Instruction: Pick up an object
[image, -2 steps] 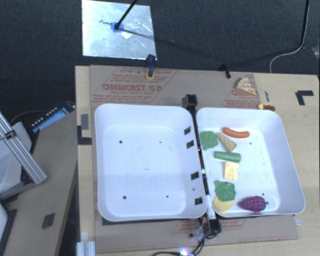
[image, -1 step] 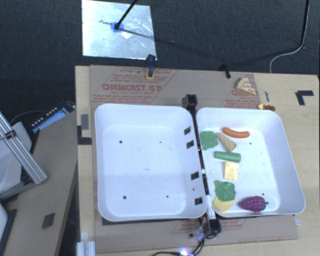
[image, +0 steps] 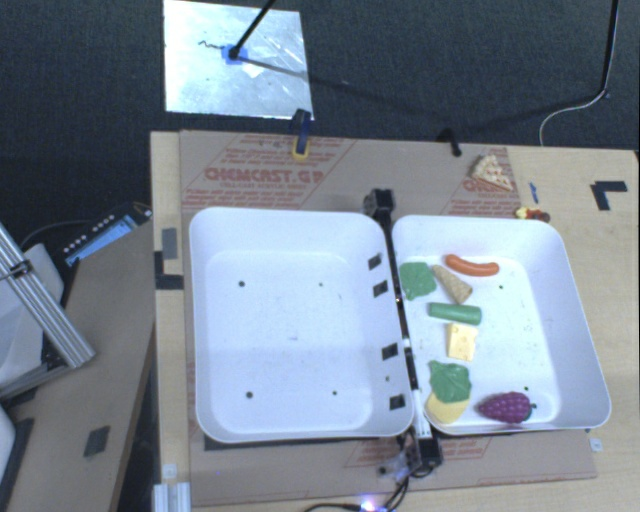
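1. My tool's state I cannot tell from this overhead view, so I claim no hold on anything.

2. Everything I could pick lies in the right bin (image: 575, 300), gathered toward its left wall. The left bin (image: 290, 330) beside it offers me no candidate.

3. From the far end to the near end I count: an orange sausage (image: 471, 265), a green leafy piece (image: 417, 279) touching a tan cone (image: 452, 284), a green stick (image: 455, 312), a yellow cheese block (image: 462, 342) just below it, a second green leaf (image: 450, 379) overlapping a yellow piece (image: 446, 408), and a purple grape bunch (image: 504, 406) near the front rim.

4. What could go wrong: the pieces are crowded. Coming down on the cone or the near leaf, I would likely catch its neighbour too, or nudge both aside.

5. The leaf pieces look flat and thin; I judge they could slip under the closing tool rather than be gripped.

6. The items nearest the divider (image: 400, 320) between the bins risk a collision with that wall.

7. The grape bunch and the sausage stand most apart from the rest, so I judge them the safest targets.

8. A pizza-slice piece (image: 492, 171) lies outside the bins on the surface (image: 250, 170), well apart from the others.
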